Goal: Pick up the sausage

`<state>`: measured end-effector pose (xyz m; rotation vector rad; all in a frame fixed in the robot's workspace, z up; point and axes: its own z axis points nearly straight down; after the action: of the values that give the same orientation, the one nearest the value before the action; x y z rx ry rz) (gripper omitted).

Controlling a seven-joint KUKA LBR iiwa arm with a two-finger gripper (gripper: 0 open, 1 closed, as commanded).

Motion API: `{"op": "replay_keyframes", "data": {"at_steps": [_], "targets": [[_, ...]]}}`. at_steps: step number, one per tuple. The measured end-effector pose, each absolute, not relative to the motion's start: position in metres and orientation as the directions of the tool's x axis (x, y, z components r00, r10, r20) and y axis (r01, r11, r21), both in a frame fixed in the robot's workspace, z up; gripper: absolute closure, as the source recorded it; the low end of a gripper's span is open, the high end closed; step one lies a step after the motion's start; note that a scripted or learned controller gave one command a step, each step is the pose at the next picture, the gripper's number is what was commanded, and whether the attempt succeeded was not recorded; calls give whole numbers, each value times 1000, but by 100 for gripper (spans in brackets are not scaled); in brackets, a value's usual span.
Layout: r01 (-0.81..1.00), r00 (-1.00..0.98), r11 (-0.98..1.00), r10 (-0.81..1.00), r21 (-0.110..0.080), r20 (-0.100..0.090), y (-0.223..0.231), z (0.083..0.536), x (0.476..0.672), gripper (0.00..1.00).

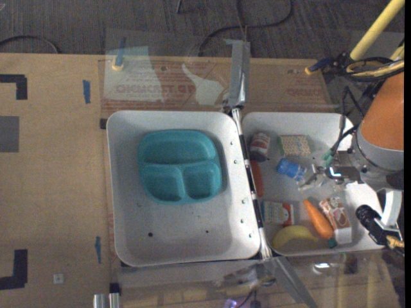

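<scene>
Gripper (316,176) sits low in the right bin (334,124), just beside the blue bottle (290,169); cannot tell its state. Sausage (257,178) lies along this bin's left wall, below the can (259,145), well apart from the gripper. Carrot (318,219) and banana (295,237) lie near the front. Left bin (122,172) carries a teal tray (181,165).

You look down on a tan wooden bench (51,191) marked with black tape (16,85) and short blue tape strips (86,92). Beyond its far edge lies dark grey carpet (96,11) with black cables (260,2) looped across it. A clear plastic sheet (167,76) reflects pale light near the bench's far edge.
</scene>
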<state>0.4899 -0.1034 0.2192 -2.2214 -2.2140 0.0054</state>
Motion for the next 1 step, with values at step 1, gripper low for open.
{"op": "replay_keyframes", "data": {"at_steps": [1], "targets": [[1000,12,-12,1000,-8,1,-105,226,491,100]]}}
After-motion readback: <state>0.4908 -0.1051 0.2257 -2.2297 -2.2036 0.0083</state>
